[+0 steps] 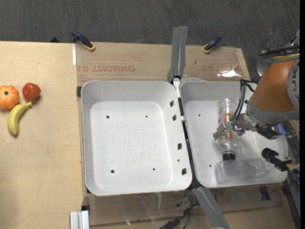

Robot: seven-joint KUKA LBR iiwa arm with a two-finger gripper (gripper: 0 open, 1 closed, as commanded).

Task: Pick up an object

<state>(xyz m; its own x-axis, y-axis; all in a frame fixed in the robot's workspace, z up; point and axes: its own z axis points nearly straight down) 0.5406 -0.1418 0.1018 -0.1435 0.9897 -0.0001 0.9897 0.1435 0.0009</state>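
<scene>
Grasp step in hand — end effector [228,128] low over clear bottle [227,128] in right bin [200,142], grip state indeterminate — next, a confirmed closure and lift.

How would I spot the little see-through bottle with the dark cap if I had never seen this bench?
Find the right white bin, the one the grey and orange arm reaches into. The small bottle lies near its middle, beside the claw, dark cap toward the near edge. Unlike the larger clear bottle lying crosswise along the bin's near wall, it shows orange-red inside.
</scene>
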